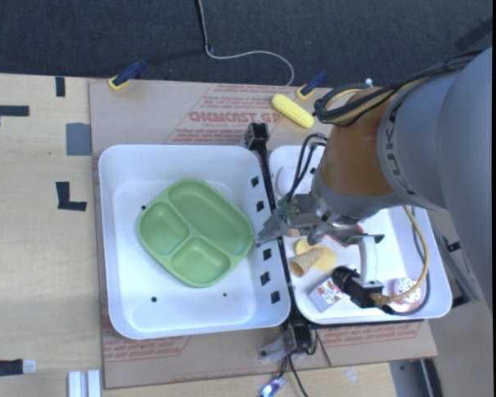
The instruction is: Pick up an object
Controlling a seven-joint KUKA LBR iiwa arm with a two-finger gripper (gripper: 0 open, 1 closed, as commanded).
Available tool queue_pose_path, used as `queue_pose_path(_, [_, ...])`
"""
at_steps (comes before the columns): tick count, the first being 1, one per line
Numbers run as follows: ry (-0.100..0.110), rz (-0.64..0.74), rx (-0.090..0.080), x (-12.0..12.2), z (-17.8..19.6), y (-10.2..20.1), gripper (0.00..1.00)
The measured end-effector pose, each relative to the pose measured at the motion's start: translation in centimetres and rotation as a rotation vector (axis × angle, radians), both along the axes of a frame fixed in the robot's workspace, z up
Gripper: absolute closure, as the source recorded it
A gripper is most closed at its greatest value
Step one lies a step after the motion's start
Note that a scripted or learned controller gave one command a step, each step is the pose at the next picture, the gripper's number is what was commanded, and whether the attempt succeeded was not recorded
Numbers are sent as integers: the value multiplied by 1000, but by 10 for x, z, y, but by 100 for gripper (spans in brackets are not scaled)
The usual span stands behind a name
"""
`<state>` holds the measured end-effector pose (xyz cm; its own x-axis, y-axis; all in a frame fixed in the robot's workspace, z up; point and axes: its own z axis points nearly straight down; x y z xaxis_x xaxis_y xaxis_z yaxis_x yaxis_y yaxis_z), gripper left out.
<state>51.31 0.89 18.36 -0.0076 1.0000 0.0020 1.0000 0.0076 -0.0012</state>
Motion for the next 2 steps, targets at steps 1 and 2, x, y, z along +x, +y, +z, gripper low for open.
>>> queue_pose_path(1, [-18,-3,1,-19,184,17,0])
queue_pose_path(2, [1,-4,-4,-21,185,17,100])
